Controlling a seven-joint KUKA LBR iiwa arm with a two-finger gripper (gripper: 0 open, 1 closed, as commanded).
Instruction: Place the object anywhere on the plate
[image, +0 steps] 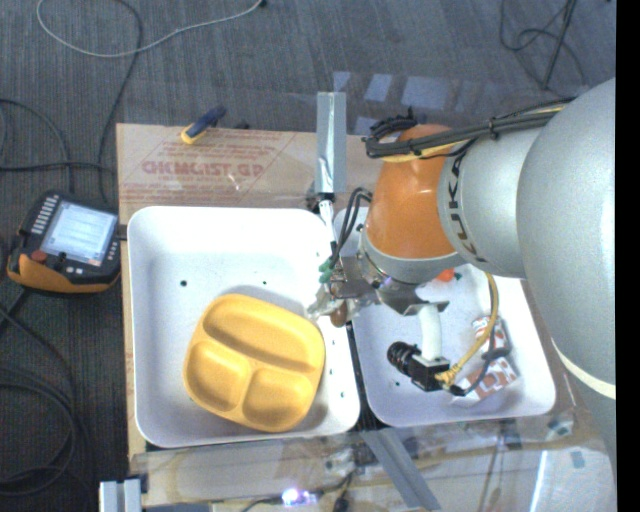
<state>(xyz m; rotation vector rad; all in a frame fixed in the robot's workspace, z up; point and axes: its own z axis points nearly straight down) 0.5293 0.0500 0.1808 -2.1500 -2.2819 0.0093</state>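
- Hand (335, 302): poised over the shared rims where the two bins meet. Whether it is wide, narrow or holding anything cannot be told, as the arm's orange band (415, 215) hangs over it.
- Small brown item (340, 314): sits at the tip of the hand and is probably the task's object. It is too small and too shadowed to name, and I cannot tell whether it is gripped or merely lies under the hand.
- Plate (255, 362): yellow, three compartments, in the left bin (180, 225). Its nearest corner is just beside the hand, on the side away from the arm. Nothing rests on it.
- Packet (493, 368): red and white, crumpled, in the right bin (535, 400). It is well apart from the hand, on the arm's side, partly behind a cable. It may be the object instead.
- Progress, as judged: placement is not yet done. What is left is a short carry from the hand's position to above the plate, then a release.
- Obscured: the arm covers much of the right bin's far half and the desk behind it.
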